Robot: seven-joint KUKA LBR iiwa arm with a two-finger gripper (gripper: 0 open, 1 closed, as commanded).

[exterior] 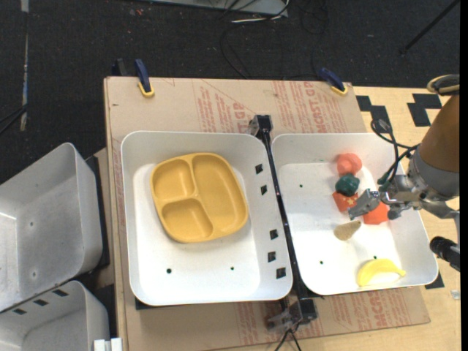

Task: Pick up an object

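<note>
we see the bench point(183, 108), a tan board held by clamps at its far edge, bearing two shallow white bins side by side. the left bin point(139, 269) holds a yellow divided plate point(198, 196) with three compartments, lying flat toward the bin's far left part. the right bin point(314, 269) holds the small things. the arm point(442, 148) comes in from the right edge, its orange band above the grey wrist, and its gripper point(365, 205) sits low over the right half of that bin; we cannot tell how it is set. just beside the gripper lies an orange-red piece point(376, 214), touching or nearly touching it, though we cannot see it being gripped. a second orange bit point(341, 200) lies just left of the gripper. farther away in the bin sits a salmon-coloured rounded object point(349, 162), with a dark teal object point(346, 185) just nearer than it. nearer to us lies a tan flat piece point(347, 230), and at the bin's near right corner a yellow banana-like toy point(379, 271).
</note>
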